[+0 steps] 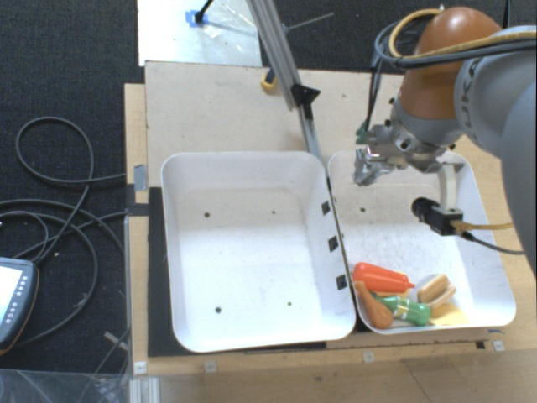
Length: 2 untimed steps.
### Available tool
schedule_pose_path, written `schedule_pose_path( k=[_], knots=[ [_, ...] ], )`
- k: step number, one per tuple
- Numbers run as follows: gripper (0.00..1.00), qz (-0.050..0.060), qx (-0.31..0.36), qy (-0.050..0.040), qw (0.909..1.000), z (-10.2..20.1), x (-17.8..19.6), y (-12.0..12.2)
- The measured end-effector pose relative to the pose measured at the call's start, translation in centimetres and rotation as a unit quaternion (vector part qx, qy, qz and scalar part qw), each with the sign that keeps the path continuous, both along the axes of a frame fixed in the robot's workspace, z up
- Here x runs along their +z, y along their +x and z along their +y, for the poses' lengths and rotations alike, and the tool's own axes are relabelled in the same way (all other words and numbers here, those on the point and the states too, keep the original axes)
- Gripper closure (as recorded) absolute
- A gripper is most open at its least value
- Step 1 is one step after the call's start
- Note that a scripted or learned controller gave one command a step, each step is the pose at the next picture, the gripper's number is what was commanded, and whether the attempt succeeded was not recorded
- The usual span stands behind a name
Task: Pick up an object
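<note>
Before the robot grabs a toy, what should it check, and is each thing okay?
1. Toys to pick: ok. An orange carrot-shaped toy, a tan bun-shaped toy and a green toy piece lie in the right white bin, near corner.
2. Gripper above the toys: not ok. It hangs over the bin's far end.
3. Gripper holding nothing: cannot tell.
4. Toys apart: not ok, they huddle together.

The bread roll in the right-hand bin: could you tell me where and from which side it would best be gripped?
Probably from straight above, across the short width of the bread roll. It lies flat and oblong, with a green toy beside it, so closing across its middle looks safest.
</note>
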<state>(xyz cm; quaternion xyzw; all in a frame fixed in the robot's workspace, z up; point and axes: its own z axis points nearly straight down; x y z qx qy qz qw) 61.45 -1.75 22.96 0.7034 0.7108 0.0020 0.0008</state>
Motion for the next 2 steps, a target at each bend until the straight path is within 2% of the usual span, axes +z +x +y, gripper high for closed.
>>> schedule_pose_path(
  k=[1,2],
  knots=[
    [1.00,-0.001,0.000,-0.0001,1.0000,4.4,1.1,2.7],
    [1.00,0.000,0.000,-0.0001,1.0000,8.9,-0.3,4.4]
  ],
)
